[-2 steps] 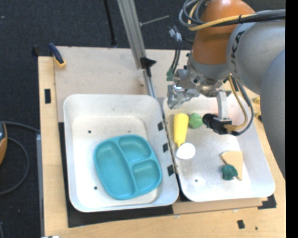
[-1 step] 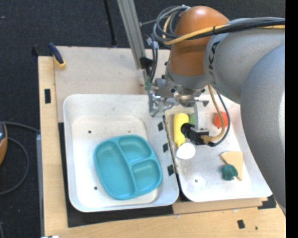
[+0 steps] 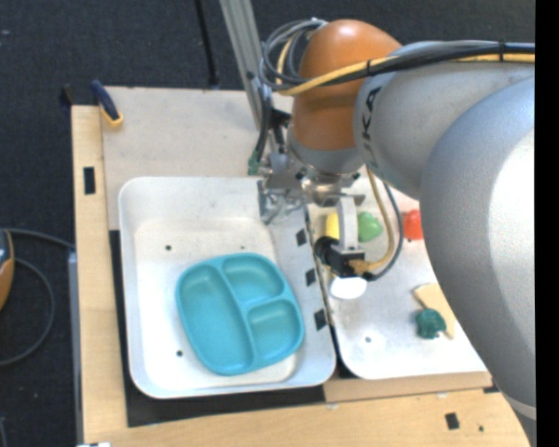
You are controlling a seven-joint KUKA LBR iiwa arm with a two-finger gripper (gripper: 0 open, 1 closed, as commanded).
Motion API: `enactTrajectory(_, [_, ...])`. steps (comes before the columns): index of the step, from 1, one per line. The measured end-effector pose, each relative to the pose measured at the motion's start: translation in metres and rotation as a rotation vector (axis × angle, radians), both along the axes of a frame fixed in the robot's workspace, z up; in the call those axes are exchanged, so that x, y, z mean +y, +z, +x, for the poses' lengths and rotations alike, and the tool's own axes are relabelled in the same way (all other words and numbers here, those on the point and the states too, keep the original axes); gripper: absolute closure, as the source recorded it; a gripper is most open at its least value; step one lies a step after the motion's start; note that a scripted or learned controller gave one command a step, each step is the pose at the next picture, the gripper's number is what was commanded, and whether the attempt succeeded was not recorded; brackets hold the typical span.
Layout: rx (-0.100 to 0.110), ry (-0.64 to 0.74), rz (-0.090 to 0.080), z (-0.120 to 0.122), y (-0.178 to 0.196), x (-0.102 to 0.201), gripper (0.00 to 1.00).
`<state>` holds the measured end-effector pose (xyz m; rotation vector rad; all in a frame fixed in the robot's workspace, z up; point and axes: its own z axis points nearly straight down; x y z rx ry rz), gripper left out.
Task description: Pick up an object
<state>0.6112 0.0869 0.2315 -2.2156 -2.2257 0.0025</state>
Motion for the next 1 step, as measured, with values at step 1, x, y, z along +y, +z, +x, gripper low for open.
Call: enactTrajectory(1, [-0.001, -0.002, 0.0, 0.0003, 0.001, -0.0014, 0.0])
